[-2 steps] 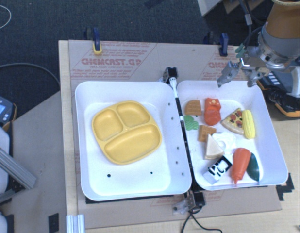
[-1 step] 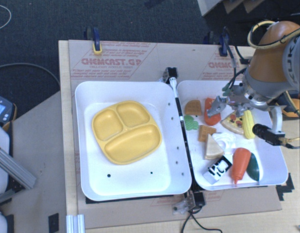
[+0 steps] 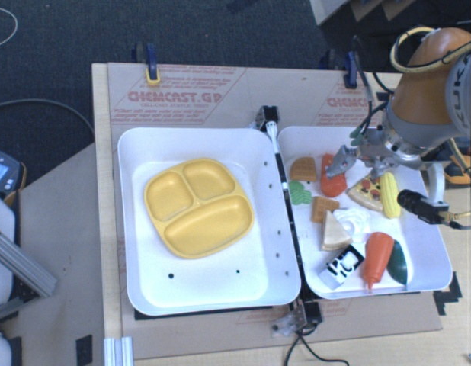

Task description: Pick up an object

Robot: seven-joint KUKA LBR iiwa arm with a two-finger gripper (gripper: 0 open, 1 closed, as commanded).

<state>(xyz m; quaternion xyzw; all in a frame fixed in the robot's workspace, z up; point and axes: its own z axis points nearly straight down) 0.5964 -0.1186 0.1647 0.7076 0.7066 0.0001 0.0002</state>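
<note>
While the arm hangs over the right bin [image 3: 441, 277], the gripper [image 3: 338, 166] sits low at the bin's upper-middle, fingertips right at a small red toy, prob. a tomato or pepper [image 3: 333, 183]. Finger state: cannot tell, the wrist blocks the gap and res. is too coarse. No obj. seen betw. fingers, so no hold claimed.

Right bin contents: brown bread-like piece [image 3: 302, 168] at top left, green toy bit [image 3: 299, 195] just below it, pizza slice [image 3: 365, 193] touching a corn cob [image 3: 389, 193], tan cracker-like block [image 3: 325, 207], sandwich wedge [image 3: 335, 232], carrot [image 3: 378, 258] beside a dark green veg [image 3: 398, 263], black/white box [image 3: 343, 264] near the front rim. Left bin [image 3: 136, 227] holds a yellow divided plate [image 3: 199, 207].

Judgement on target: red toy looks like hollow moulded plastic, so light, stiff, smooth, likely slippery; rounded shape may squirt out under an off-centre pinch. Not fragile. Best grip approx. across its widest part, fingers straddling the middle, low enough to get past the curve. Neighbours (bread piece, cracker block, pizza slice) are near, so finger clearance is tight on both sides.
</note>
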